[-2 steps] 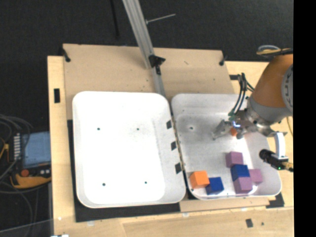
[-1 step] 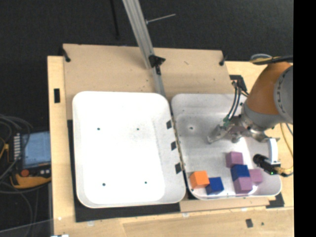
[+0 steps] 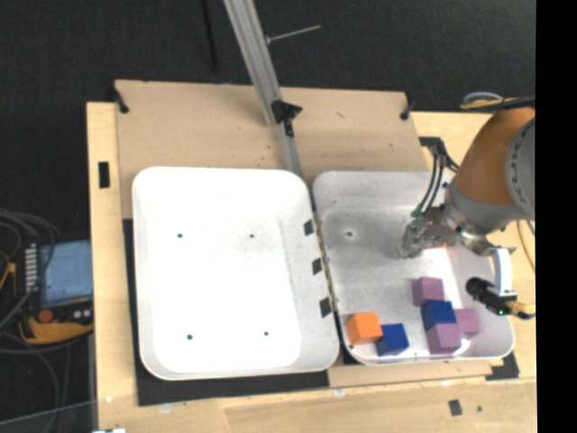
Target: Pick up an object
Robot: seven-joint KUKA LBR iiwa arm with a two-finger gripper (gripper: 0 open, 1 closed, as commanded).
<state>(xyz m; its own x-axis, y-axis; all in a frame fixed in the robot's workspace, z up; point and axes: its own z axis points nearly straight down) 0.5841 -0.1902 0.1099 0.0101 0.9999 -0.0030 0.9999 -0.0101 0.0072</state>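
**Over the right bin, nothing in hand yet**

Near the bench's right edge my gripper [image 3: 416,240] hangs above bare floor of the right bin [image 3: 361,207], wrist angled down-left. Blocks cluster toward the front-right corner: orange block [image 3: 364,327], blue block [image 3: 392,338], purple block [image 3: 428,290], left loose for picking.

A: Item one?
B: Desk [image 3: 108,242], light wood, with a tan board [image 3: 198,129] laid across its far part.

A: Resting on it?
B: Left white bin [image 3: 225,183], shallow. Right white bin [image 3: 361,192] touching the left bin's right wall, black clips [image 3: 317,264] at the seam. Black mat [image 3: 144,391] showing under the left bin's near edge.
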